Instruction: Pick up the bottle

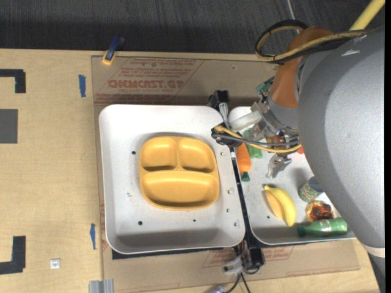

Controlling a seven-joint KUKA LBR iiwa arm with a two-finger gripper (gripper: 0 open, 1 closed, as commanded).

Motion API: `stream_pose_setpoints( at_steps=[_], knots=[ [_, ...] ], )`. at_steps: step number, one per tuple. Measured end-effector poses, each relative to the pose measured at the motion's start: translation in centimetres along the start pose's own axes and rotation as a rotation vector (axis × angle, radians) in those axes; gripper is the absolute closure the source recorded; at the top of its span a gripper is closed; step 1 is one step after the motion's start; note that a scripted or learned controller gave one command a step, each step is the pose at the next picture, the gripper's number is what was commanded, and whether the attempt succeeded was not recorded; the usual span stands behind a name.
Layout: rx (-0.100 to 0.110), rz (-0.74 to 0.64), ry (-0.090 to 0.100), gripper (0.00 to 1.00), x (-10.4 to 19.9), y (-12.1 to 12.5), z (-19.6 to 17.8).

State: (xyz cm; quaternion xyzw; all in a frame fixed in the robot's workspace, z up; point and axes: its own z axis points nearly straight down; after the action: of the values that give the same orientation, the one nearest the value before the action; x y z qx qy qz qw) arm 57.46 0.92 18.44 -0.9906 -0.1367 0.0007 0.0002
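The green bottle (322, 227) lies on its side along the near edge of the right bin (259, 227), partly under the arm's big grey body. My gripper (278, 163) hangs over the middle of that bin, well up and to the left of the bottle and apart from it. Nothing shows in the gripper. The arm hides the right part of this bin.
An orange carrot (244, 158) lies by the bin's left wall, and a banana (280, 204) sits just left of the bottle. A small can (310, 191) and a red wrapped item (319, 211) lie above the bottle. The left bin (116, 163) holds a yellow divided plate (179, 171).
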Motion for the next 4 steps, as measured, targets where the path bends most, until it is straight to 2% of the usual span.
stream_pose_setpoints(
  at_steps=[1,2,3,4],
  knots=[
    [0.001,-0.003,-0.001,1.00,0.0,-0.1,-1.0],
    [0.003,-0.555,-0.001,1.00,-4.4,2.8,0.0],
    [0.002,-0.556,-0.001,0.00,-4.4,2.8,0.0],
    [0.000,-0.293,0.001,0.00,-1.2,-0.7,0.0]
  ],
)
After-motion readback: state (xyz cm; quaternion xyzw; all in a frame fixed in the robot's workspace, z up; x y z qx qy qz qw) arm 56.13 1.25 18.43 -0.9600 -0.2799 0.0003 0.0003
